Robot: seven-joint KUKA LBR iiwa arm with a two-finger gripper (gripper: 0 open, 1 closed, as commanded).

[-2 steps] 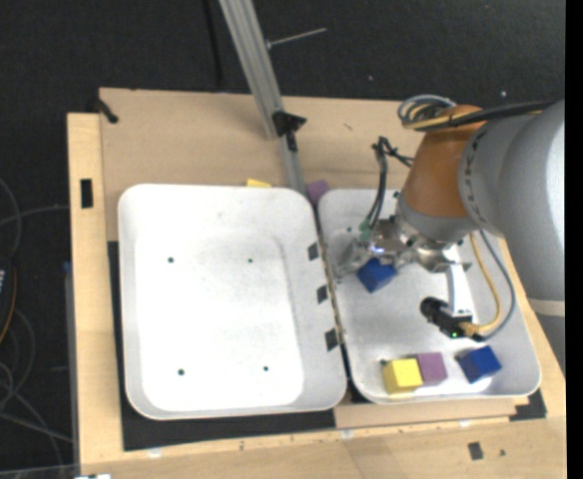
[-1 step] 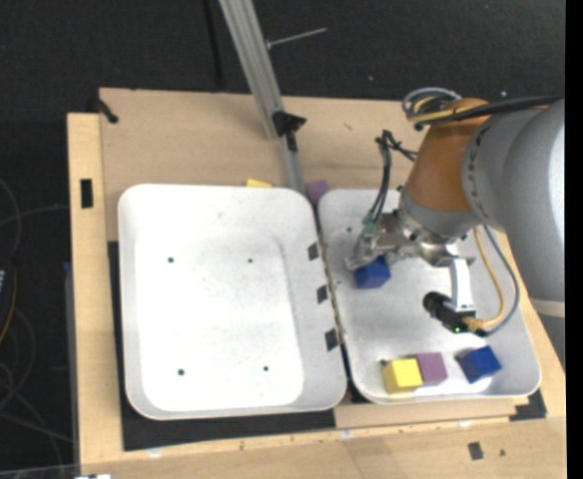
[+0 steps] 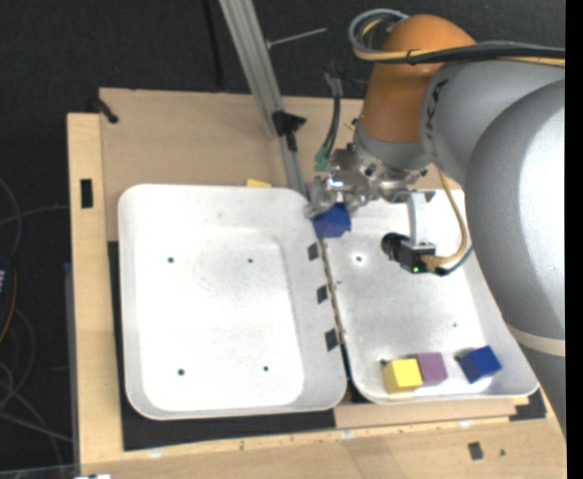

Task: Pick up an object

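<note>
Grey arm [image 3: 511,168] hiding right bin's [image 3: 441,307] far side; end effector [image 3: 328,211] clamped on blue block [image 3: 331,222].

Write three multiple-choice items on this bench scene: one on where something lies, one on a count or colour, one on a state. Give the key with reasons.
1. Where do the yellow block, purple block and lower blue block lie?
A. In the left bin's centre
B. Along the near edge of the right bin
C. On the wooden bench outside both bins

2. How many blue blocks show?
A. One
B. Two
C. Four

3. What is the state of the upper blue block?
A. Stacked on the yellow block
B. Lying in the middle of the left bin
C. Right at the gripper, by the divide between the bins

Key: 1 B, the three sit in a row by the right bin's front rim. 2 B, one is in that row and one is up by the gripper. 3 C, it sits directly under the gripper near the bins' shared edge; whether it is gripped cannot be told.
</note>
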